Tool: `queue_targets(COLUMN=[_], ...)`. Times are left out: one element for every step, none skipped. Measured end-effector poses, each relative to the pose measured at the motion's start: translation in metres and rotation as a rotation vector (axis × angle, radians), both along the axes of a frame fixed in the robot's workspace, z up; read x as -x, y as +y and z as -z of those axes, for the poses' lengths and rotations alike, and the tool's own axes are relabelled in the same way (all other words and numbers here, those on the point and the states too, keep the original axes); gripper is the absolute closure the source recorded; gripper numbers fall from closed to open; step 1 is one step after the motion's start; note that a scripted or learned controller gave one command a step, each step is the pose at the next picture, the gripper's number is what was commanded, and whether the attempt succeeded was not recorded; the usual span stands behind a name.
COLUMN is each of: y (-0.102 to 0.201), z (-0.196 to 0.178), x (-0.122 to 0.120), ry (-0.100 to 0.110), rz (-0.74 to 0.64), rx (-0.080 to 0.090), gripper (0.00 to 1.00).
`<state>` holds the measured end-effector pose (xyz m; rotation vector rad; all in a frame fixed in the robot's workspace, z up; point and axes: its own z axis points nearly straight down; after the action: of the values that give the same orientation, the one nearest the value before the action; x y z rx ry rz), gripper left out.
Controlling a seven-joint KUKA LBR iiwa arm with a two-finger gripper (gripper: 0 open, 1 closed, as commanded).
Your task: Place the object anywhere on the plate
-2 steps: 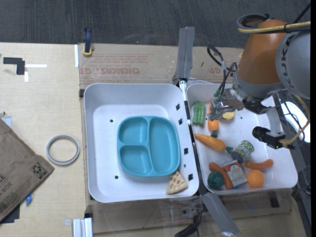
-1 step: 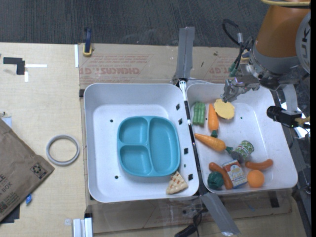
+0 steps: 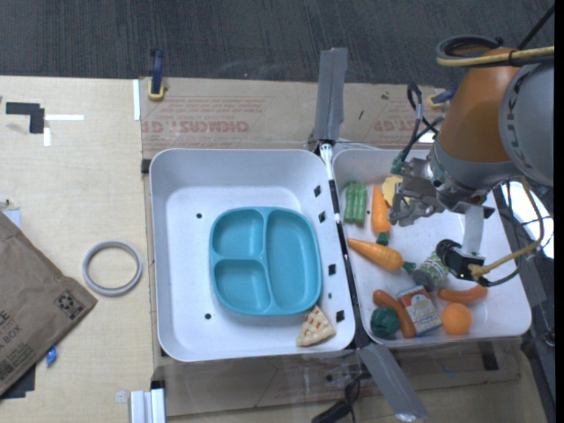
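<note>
My tool [image 3: 407, 208] hung over the right bin [image 3: 520, 315], low among the toy food, just right of an upright carrot [image 3: 380, 210] and a green vegetable piece [image 3: 354, 201]. I could not tell how wide it stood, nor whether anything sat in it. A second carrot [image 3: 376, 254] lay slanted below it; a small carton [image 3: 421, 311], an orange [image 3: 456, 319] and a dark green piece [image 3: 384, 322] crowded the bin's near end. The teal plate [image 3: 264, 261] sat in the left bin [image 3: 176, 236], its three compartments bare, a pizza slice [image 3: 315, 329] just beside its near right corner.
</note>
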<state>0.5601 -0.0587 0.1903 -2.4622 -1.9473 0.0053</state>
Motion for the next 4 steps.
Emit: queue_targets(y=[0.046, 0.039, 0.122, 0.244], z=[0.000, -0.038, 0.000, 0.096], x=[0.059, 0.082, 0.074, 0.054], ry=[0.000, -0.003, 0.001, -0.007], rz=[-0.160, -0.312, -0.432, -0.439], rx=[-0.001, 0.000, -0.001, -0.003], gripper=[1.00, 1.00, 1.00, 1.00])
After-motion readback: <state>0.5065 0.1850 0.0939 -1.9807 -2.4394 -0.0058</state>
